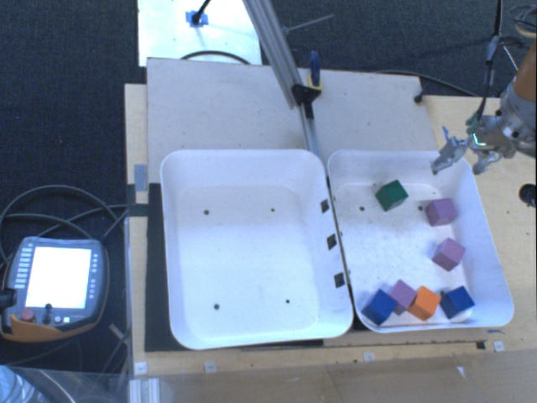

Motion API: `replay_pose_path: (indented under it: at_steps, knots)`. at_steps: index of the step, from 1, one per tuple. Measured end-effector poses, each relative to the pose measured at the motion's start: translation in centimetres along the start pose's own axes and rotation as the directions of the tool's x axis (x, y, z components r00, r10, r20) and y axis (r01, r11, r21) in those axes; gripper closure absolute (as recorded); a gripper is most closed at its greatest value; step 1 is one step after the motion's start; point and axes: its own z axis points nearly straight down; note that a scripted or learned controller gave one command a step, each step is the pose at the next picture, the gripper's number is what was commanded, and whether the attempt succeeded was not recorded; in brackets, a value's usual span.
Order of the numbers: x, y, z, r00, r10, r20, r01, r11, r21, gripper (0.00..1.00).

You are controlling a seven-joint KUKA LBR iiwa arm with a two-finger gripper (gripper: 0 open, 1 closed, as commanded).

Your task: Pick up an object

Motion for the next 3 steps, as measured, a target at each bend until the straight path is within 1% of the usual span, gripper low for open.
replay_pose_path:
  at_steps: [1, 2, 3]
  knots:
    - [0.0, 0.1, -0.3, 1.000, -0.001, 0.002, 0.001, 1.000, -0.004, 0.00]
    - [0.5, -0.1, 5.9, 1.000, -0.001, 0.000, 0.001, 1.000, 0.001, 0.00]
    - [0.6, 0.4, 11.4, 1.000, -0.001, 0.002, 0.001, 1.000, -0.010, 0.00]
